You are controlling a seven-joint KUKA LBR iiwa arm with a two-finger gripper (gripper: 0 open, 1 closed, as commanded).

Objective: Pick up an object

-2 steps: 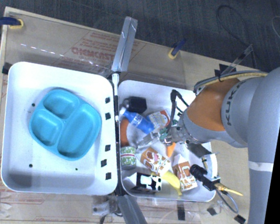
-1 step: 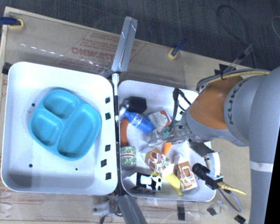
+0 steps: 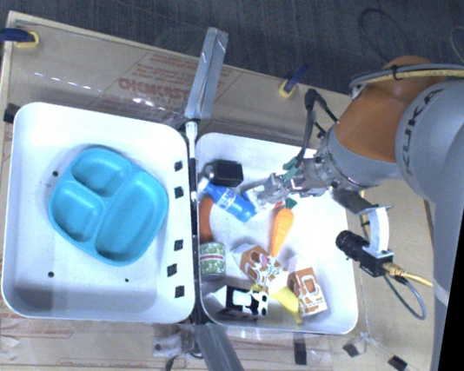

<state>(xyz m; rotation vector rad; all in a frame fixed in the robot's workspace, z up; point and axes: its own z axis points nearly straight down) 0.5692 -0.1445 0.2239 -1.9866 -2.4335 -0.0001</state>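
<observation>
My gripper hangs over the upper middle of the right bin, reaching in from the right. Just below and left of it lies a blue bottle, and an orange carrot lies just below and right. A black block sits to its left near the divider. I see nothing held in the gripper.
The right bin also holds an orange-red piece, a green can, two brown cartons, a yellow banana and a black-and-white cow toy. A blue divided plate lies in the left bin.
</observation>
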